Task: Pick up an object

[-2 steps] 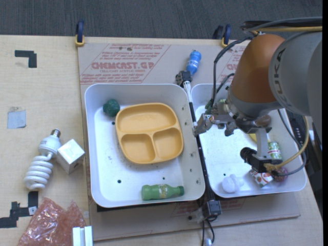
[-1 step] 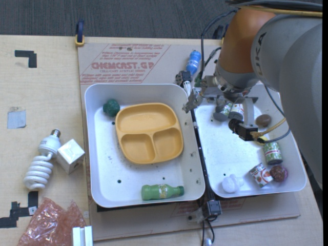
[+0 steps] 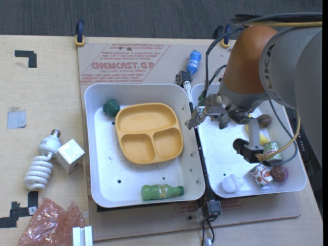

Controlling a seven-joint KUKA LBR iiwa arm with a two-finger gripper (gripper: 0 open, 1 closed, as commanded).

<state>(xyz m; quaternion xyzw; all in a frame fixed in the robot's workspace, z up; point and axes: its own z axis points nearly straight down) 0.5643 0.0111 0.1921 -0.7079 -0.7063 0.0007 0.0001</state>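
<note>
Camera view. Item one, pincer [image 3: 210, 117]: hangs under the orange-banded arm [image 3: 251, 60], just right of the yellow plate [image 3: 148, 132], over the wall where the two bins meet. Whether it is open or closed cannot be told, and nothing is seen held. Right bin [image 3: 215, 158], right of the plate: brown lump [image 3: 264, 120], yellow piece [image 3: 256, 136], green-labelled can [image 3: 271, 150], red-and-white can [image 3: 261, 174], dark red ball [image 3: 279, 173], white lump [image 3: 230, 183], crowded toward the side far from the plate, likely as loose picking stock. Any could serve as the object; the white lump lies most in the open. Left bin [image 3: 97, 152]: the plate lies flat at its middle; green ball [image 3: 111, 107] at the plate's far-left corner, green bottle [image 3: 162, 191] on its side, nearer the camera than the plate. Outside the bins: blue bottle [image 3: 193, 61] beyond the plate; light bulb [image 3: 41, 163] and white cube [image 3: 70, 152] well left of it.
</note>
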